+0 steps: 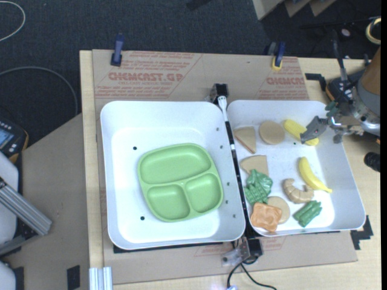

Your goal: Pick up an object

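Note:
The right bin point(347, 180) holds several toy foods: a yellow banana point(312, 175), a small yellow piece point(294, 127), a tan disc point(272, 132), two tan wedges point(245, 139) point(254, 164), a green leafy piece point(258, 186), a tan curled piece point(297, 191), a green pod point(308, 212) and an orange piece point(264, 216). My gripper point(325, 130) hangs over the bin's upper right part, open, with nothing between its fingers. Its left finger point(312, 128) is just right of the small yellow piece.
The left bin point(121, 138) holds a green three-compartment plate point(179, 180). The two bins meet along a dark seam point(233, 156). Blue clamps point(117, 50) point(278, 56) stand at the board's far edge. The arm's wrist point(369, 101) comes in over the right rim.

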Controlling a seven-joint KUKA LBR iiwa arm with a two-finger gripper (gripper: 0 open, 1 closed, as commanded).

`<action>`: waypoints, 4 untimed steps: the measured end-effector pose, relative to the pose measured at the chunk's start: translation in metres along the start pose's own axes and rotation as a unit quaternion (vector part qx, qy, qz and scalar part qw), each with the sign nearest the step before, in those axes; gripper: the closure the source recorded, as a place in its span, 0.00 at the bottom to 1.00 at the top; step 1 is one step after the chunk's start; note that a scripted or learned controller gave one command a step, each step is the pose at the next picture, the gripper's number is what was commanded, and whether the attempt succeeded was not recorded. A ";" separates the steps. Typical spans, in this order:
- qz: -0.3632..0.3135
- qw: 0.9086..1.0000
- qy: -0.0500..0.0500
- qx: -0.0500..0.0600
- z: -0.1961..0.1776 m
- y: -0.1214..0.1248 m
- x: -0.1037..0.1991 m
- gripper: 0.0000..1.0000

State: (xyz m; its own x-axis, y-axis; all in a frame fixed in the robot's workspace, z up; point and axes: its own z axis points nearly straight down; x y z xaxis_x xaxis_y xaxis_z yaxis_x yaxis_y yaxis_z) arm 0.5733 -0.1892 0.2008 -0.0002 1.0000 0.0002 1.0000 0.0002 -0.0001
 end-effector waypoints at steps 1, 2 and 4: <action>-0.002 1.000 -0.002 -0.008 0.097 0.039 -0.031 0.00; -0.003 1.000 -0.001 -0.004 0.115 0.097 0.022 0.00; -0.002 1.000 0.000 -0.001 0.104 0.094 -0.011 1.00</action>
State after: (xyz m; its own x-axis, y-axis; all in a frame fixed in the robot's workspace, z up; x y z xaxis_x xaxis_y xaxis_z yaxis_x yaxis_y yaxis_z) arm 0.6674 -0.2001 0.0970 -0.0035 1.0000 -0.0003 1.0000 0.0035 0.0024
